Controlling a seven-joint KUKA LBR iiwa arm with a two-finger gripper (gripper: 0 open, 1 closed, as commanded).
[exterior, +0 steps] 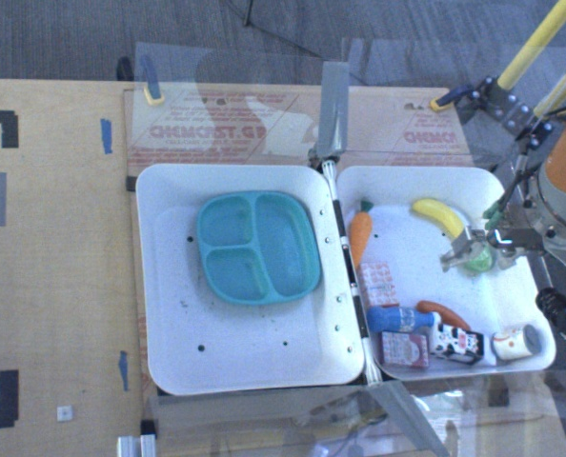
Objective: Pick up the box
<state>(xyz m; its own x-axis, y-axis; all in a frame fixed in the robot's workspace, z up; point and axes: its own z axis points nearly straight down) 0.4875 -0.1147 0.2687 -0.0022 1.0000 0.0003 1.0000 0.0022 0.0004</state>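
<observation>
Several box-like items lie in the right bin (pixel 519 291). A small blue box (pixel 397 318) rests near its left wall, with a pink carton (pixel 404 350) just in front of it. A flat pink-and-white packet (pixel 376 279) lies behind the blue box. My gripper (pixel 471 248) hangs over the right half of this bin, well to the right of and behind the boxes. It sits just over a green object (pixel 480 261), and none of the boxes is in it.
The right bin also holds a carrot (pixel 359 236), a banana (pixel 438 217), a red pepper (pixel 444 312), a black-and-white toy (pixel 457 344) and a white cup (pixel 515 343). A teal divided plate (pixel 259 248) lies in the left bin (pixel 169 303).
</observation>
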